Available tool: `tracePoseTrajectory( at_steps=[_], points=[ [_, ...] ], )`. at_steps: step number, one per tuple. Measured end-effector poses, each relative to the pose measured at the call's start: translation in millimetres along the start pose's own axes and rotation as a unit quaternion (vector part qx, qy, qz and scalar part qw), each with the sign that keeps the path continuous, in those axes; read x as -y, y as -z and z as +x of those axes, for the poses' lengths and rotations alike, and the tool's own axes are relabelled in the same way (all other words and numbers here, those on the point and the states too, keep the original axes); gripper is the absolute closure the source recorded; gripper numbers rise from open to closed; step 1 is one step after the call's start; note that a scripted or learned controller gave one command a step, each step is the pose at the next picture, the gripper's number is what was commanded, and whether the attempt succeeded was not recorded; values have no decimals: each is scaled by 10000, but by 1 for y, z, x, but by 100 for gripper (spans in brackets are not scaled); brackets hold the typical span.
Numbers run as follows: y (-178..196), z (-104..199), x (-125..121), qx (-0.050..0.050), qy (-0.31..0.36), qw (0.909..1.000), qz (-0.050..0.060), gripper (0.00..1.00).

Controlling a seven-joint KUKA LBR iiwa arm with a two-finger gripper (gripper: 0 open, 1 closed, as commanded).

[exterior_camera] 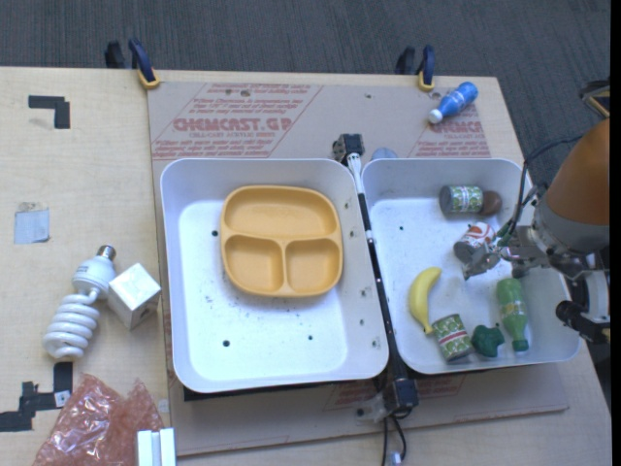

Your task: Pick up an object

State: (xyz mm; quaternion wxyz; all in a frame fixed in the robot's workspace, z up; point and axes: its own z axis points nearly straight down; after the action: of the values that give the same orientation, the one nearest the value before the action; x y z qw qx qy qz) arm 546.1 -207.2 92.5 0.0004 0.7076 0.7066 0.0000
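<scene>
I'm reaching in from the right over the right bin [388,178], my orange-banded wrist hanging above its right rim. My claw [482,257] is hovering low in the middle of that bin, right at a small red-and-white toy [474,233] (too small and blurred for me to name it better). Whether my claw is wide, narrow or gripping, I cannot tell from up here; the tips are blending into the clutter.

Around the claw, things are lying scattered. A banana [423,297] is curving just to the left and below. A green bottle [512,311] is lying right below my wrist, beside a dark green toy [487,340]. A small patterned can [450,337] is sitting tipped near the front wall, touching the banana's lower end. Another can with a green label [463,199] is lying on its side near the back wall.

The left bin [179,289] is carrying a yellow divided tray [282,238]. Out on the bench, a blue-and-white bottle [453,103] is lying behind the right bin, and a spiral light bulb [80,304] is resting beside a white cube [134,292] well off to the left.
</scene>
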Motion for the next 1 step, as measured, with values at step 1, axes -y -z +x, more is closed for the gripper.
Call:
tracePoseTrajectory(
  at_steps=[1],
  points=[
    [2,90,49,-3,4,10000,-4,0]
  ],
)
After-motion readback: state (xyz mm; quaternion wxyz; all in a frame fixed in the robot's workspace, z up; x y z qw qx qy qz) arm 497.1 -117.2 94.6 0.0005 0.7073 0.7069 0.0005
